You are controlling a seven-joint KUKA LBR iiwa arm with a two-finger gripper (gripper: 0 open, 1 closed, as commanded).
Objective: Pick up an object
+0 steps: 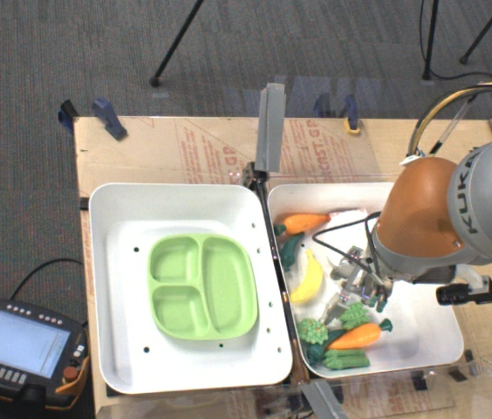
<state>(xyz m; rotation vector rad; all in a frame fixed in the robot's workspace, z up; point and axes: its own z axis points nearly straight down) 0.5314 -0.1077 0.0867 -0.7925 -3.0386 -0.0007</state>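
A handheld control pad (23, 347) with a lit screen is seen nearest the camera, on the floor beside the left bin (111, 234). A green divided plate (202, 285) is seen lying flat in the middle of that bin. The right bin (442, 339) is set touching the left bin, and toy food is gathered in the half closest to it. A dark green vegetable (346, 360) lies at the near edge, with a carrot (355, 336) just behind it and a broccoli floret (312, 331) beside both, closer to the left bin. A banana (309, 278) lies behind the broccoli, and a second carrot (304, 223) is seen at the far edge. The gripper (351, 302) is lowered just above the near carrot, between it and the banana. Whether its fingers are parted or closed cannot be told, and nothing is seen held between them. A blue clamp (108, 117) is fixed to the bench (185, 147) behind the left bin.
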